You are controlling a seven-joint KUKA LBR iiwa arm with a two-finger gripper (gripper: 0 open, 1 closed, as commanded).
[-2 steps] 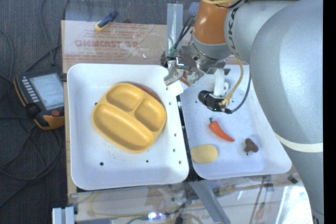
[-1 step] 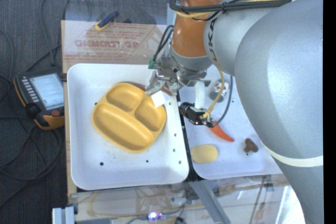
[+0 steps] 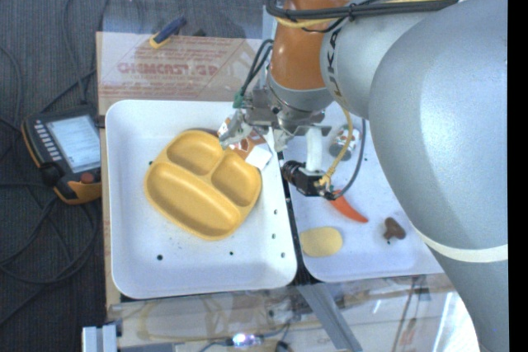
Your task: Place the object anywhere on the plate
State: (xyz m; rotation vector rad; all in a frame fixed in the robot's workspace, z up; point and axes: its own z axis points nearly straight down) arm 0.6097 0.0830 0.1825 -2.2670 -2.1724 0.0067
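A yellow plate (image 3: 202, 181) with three compartments lies in the left white bin (image 3: 132, 260). My gripper (image 3: 245, 141) hangs over the plate's far right rim, pointing down from the orange-banded wrist (image 3: 309, 29). A small orange-brown object (image 3: 245, 147) shows between the fingers, just above the plate's right compartment. The gripper is shut on it. Whether the object touches the plate cannot be told.
The right bin (image 3: 371, 260) holds an orange carrot-like piece (image 3: 351, 211), a flat yellow piece (image 3: 320, 241) and a small brown piece (image 3: 394, 229). The arm's grey body covers most of that bin. A cardboard sheet (image 3: 173, 74) lies behind the left bin, and a tablet (image 3: 66, 144) sits at the left.
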